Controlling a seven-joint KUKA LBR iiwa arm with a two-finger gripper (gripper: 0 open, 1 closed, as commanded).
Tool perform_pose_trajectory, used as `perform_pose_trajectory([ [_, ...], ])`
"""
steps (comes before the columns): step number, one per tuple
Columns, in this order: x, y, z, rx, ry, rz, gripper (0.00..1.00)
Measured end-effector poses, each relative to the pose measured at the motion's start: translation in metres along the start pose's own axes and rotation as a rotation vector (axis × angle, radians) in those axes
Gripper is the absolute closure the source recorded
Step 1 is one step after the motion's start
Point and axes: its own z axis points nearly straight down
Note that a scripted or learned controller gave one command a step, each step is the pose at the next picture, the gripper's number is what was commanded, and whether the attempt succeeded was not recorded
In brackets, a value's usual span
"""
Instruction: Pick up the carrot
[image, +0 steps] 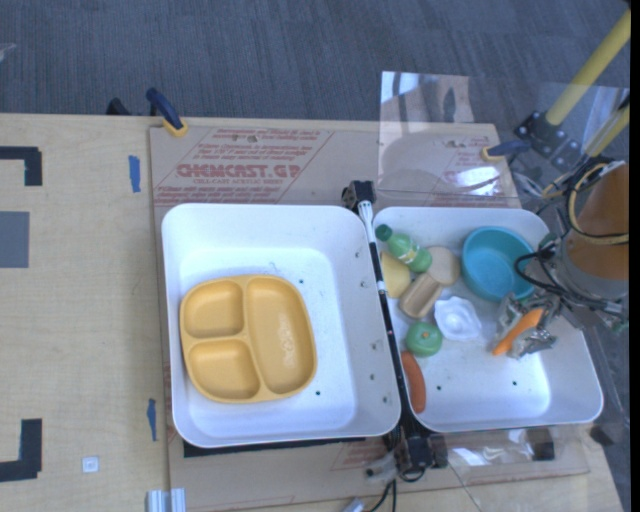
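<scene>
The carrot (512, 334), a short orange stick, lies slanted in the right part of the right bin (575, 400). My gripper (527, 326) reaches in from the right just below the blue bowl (495, 262). Its metal fingers (538, 343) stand on either side of the carrot's upper end and are closed against it. The carrot's lower tip sticks out to the left of the fingers. Whether the carrot rests on the bin floor or hangs just above it I cannot tell.
The right bin also holds a green bottle (403, 246), a yellow piece (395, 274), a beige roll (420, 295), a white lump (458, 318), a green round piece (424, 339) and a red-orange sausage shape (414, 381). A yellow divided plate (247, 338) lies in the left bin (340, 250).
</scene>
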Motion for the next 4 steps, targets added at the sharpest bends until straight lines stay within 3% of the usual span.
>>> perform_pose_trajectory([
  [2,-0.005,-0.001,-0.021,0.008,-0.015,0.005,1.00],
  [3,0.023,0.028,0.010,-0.002,0.000,-0.431,1.00],
  [4,0.036,0.043,0.010,0.000,-0.001,-0.686,1.00],
])
